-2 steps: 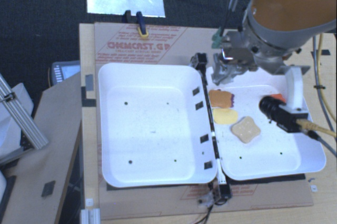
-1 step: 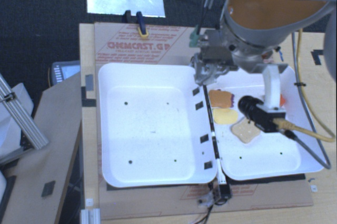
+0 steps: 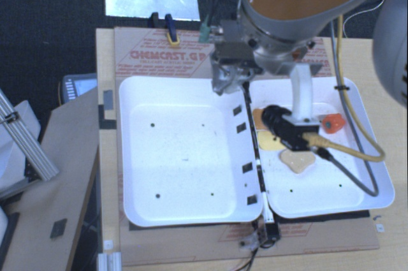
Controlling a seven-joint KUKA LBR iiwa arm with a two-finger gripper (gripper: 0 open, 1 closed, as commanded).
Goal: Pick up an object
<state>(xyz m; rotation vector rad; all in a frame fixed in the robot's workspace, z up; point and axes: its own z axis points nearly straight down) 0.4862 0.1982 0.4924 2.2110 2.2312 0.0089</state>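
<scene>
**Q:** What lettering can be read on my tabletop (image 3: 107, 199)?

**A:** One mark. The brown sheet (image 3: 137, 65) lying under my left bin (image 3: 185, 155) carries red print, "CHEMCAST GP", along its far edge, just behind that bin's rim.

**Q:** Anything further?

**A:** Fainter red print recurs at the sheet's far right corner and near edge, but it is too small for me to read.

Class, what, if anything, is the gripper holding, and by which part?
It cannot be told. The gripper hangs over the divider near the bins' far end; the beige piece and orange piece lie in the right bin.
</scene>
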